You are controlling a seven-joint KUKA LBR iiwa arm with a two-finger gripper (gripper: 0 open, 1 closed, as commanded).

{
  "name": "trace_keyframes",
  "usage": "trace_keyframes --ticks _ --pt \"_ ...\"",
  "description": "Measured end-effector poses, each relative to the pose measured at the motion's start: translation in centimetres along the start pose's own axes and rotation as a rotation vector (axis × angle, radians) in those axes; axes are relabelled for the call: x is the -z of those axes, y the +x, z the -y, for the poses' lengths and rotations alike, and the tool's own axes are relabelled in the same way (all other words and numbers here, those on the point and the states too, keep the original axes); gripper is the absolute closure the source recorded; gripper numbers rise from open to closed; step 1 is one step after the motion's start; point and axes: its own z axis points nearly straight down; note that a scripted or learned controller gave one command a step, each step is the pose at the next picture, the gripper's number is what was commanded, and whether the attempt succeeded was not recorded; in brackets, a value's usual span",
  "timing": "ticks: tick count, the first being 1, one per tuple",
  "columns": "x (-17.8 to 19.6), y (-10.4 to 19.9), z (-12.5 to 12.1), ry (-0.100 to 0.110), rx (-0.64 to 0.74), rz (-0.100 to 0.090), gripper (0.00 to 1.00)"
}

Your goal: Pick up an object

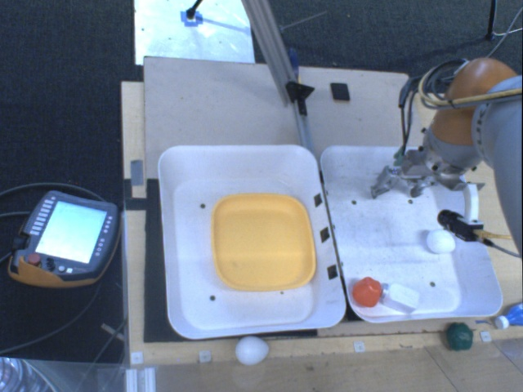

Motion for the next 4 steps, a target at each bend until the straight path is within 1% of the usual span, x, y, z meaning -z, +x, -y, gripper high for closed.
trace_keyframes --ticks 1,2,3,4 --pt "1.3 0.0 -0.2 -0.005 0.001 0.001 1.00" --pt "7.5 0.6 -0.2 -0.009 0.000 0.002 1.00" --pt "13.2 0.3 0.6 -0.008 -0.001 0.002 1.00" --pt "14.9 0.3 0.6 -0.005 0.000 0.001 1.00"
